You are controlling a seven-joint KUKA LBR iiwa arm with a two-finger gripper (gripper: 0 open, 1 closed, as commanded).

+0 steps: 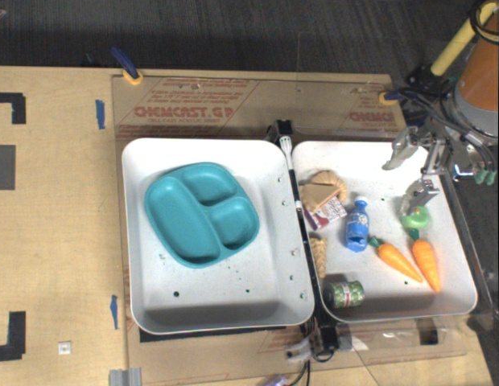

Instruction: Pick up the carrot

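In right bin (378, 155): two carrots (397, 262), bottle (356, 225), can (344, 293).

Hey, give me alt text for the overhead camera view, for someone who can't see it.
A robot gripper hangs over the right white bin, above a green item and two carrots. That bin also holds a blue bottle and a can; the left bin holds a teal divided tray.

The grey arm (480, 71) enters at the upper right, its orange band showing near the frame's edge. The wrist points down and leftward, carrying the gripper (417, 175) low, its metal jaws spread apart with nothing between them.
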